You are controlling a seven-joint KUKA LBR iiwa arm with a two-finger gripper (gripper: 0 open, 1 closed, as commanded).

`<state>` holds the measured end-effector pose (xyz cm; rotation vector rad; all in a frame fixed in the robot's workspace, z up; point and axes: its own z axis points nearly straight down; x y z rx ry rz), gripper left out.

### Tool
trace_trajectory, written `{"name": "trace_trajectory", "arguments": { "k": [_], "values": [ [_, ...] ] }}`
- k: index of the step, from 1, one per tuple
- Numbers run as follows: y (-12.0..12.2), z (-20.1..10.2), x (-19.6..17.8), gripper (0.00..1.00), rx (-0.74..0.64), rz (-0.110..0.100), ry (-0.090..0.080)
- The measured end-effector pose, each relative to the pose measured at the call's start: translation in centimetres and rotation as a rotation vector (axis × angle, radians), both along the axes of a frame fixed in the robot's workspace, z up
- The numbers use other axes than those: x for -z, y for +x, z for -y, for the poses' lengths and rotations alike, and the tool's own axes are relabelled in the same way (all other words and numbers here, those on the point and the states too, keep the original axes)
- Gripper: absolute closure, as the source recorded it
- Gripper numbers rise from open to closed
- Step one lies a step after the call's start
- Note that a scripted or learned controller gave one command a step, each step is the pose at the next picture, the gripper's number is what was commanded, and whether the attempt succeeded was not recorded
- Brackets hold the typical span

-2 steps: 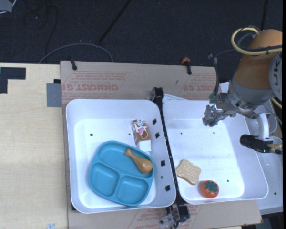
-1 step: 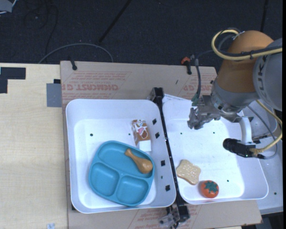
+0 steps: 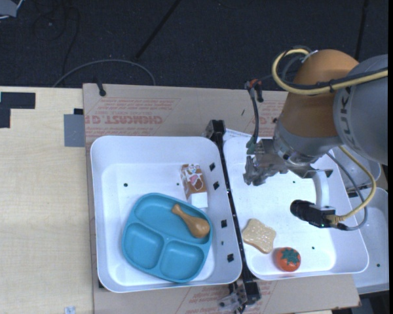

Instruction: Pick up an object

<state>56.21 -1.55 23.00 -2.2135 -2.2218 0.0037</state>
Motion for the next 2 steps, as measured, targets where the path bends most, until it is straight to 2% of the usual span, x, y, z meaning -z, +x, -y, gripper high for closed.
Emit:
{"name": "trace_trajectory", "arguments": {
  "k": [1, 2],
  "values": [
    [-1.3, -5.0, 1.1, 1.00, -0.001, -0.001, 0.000],
    [-3.8, -9.1, 1.2, 1.00, 0.000, -0.002, -0.001]
  ]
}}
